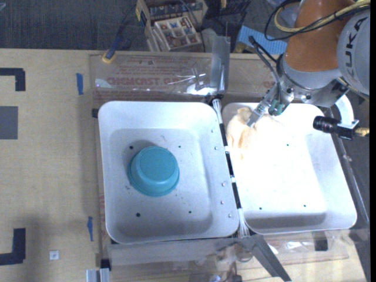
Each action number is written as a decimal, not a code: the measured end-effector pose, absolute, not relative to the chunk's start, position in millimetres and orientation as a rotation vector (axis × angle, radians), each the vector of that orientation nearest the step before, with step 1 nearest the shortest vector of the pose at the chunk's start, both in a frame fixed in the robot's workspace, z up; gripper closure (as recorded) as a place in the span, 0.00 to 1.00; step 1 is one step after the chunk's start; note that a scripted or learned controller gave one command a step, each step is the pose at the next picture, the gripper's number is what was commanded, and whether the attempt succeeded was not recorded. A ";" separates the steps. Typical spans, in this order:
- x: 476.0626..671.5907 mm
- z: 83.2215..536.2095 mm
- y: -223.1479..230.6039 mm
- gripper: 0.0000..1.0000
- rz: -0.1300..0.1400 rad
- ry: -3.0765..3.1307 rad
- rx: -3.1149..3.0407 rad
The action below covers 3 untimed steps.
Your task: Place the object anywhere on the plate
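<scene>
Place: robot lab or workshop
Bench: wooden top (pixel 47 175) with black tape marks (pixel 13 80) and blue tape (pixel 79 84)
Rig: two white bins (pixel 117 122), KUKA arm (pixel 320 25) with cables
Floor: dark carpet, cluttered crate (pixel 170 19)

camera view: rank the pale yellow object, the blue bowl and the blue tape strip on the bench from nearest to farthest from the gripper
1. Pale yellow object, upper left corner of the right bin, just beside the gripper.
2. Blue bowl, upside down in the middle of the left bin.
3. Blue tape strip, on the bench beyond the left bin's upper left corner.
</scene>
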<state>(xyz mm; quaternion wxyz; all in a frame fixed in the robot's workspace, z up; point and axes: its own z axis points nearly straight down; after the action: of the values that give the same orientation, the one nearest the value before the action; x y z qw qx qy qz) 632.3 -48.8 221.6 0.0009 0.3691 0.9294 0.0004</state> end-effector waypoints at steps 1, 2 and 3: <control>640.8 231.5 4.4 1.00 0.003 3.084 0.555; 639.4 221.3 53.7 1.00 0.003 3.137 -0.002; 642.3 234.3 106.4 1.00 0.005 3.132 -0.009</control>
<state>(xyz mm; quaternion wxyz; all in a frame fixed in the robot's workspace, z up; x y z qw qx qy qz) 642.3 106.4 234.3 0.0047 -0.0028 1.0000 0.0016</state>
